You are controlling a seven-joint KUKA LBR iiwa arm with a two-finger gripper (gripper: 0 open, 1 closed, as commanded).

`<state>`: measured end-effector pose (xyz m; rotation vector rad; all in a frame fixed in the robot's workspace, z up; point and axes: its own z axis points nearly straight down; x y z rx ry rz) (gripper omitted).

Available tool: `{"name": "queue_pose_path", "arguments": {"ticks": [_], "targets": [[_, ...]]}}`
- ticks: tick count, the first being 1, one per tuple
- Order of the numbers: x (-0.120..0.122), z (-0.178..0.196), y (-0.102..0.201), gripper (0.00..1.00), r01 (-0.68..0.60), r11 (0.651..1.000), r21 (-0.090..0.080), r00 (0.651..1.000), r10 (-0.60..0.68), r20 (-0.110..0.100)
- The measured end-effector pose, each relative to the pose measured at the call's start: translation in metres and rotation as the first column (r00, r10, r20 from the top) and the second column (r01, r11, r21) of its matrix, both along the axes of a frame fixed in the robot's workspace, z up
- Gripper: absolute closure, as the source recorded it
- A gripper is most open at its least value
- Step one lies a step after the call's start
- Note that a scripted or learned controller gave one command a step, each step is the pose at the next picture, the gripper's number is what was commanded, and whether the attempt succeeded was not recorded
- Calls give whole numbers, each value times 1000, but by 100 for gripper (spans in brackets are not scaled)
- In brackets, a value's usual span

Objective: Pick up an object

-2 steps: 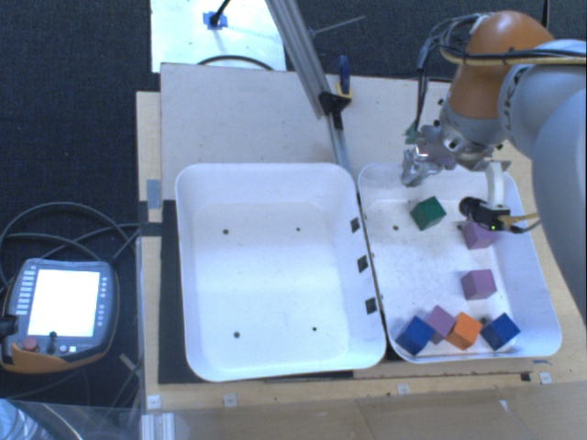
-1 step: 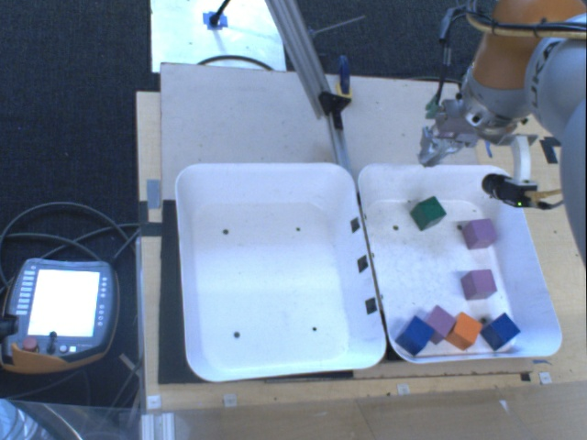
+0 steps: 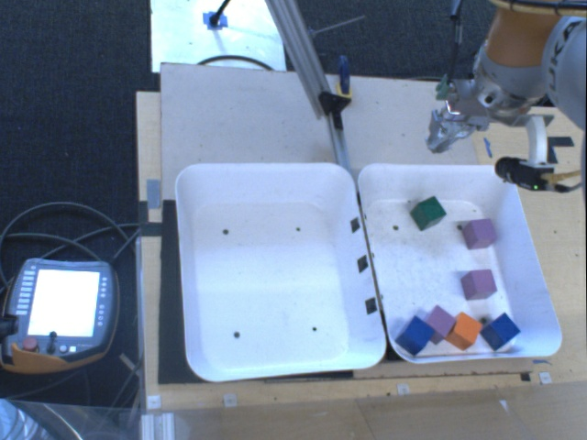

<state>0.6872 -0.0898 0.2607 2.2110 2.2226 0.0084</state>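
The right bin [image 3: 532, 246] holds several small blocks. A green block [image 3: 427, 213] lies near its back, with a purple block [image 3: 478, 234] to its right and another purple block [image 3: 478, 283] further forward. Along the front wall sit a blue block [image 3: 415, 334], a purple block [image 3: 441, 322], an orange block [image 3: 463, 330] and a second blue block [image 3: 500, 330]. My gripper [image 3: 447, 134] hangs above the bench just behind the right bin's back rim, well above the blocks, with nothing visible in it.
The left bin [image 3: 197, 246] stands beside the right one. A metal pole [image 3: 303, 49] slants across the board behind the bins. A teach pendant [image 3: 60, 314] lies on the floor at the left. A cable and black connector [image 3: 518, 170] hang off the arm at the right.
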Motion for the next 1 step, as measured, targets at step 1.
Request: {"name": "queue_pose_path", "arguments": {"ticks": [1], "targets": [[-1, -11, 46, 100, -4, 1000, 2, 1000, 4, -6]]}}
